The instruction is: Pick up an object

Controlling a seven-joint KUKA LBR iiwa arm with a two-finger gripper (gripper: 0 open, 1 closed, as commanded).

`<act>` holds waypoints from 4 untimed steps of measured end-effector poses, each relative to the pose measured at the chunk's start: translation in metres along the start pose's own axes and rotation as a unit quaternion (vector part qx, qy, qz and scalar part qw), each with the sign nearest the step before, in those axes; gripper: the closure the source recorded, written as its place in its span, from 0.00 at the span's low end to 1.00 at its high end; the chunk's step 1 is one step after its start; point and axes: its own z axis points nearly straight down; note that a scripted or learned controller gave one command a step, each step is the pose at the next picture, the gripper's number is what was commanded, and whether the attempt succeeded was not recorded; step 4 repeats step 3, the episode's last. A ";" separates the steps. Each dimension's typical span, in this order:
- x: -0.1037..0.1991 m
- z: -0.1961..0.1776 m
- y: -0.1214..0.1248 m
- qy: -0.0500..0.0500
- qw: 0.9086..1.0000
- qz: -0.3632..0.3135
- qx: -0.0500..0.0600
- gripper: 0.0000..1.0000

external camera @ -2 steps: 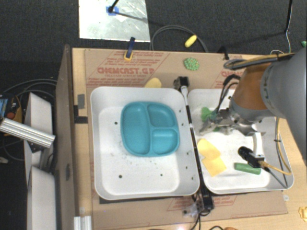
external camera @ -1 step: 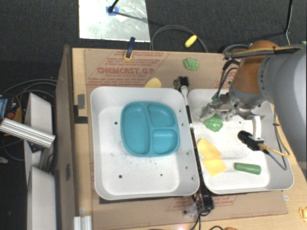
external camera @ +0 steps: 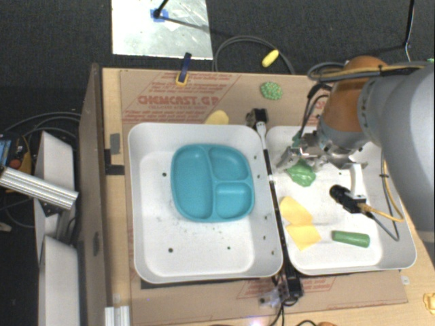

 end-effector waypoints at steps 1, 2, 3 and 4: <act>-0.018 -0.058 0.019 -0.001 1.000 0.000 -0.003 0.00; -0.009 0.010 -0.007 0.000 1.000 0.003 0.003 0.00; -0.009 -0.005 -0.004 0.000 1.000 0.002 -0.001 1.00; -0.009 -0.005 -0.004 0.000 1.000 0.002 -0.001 1.00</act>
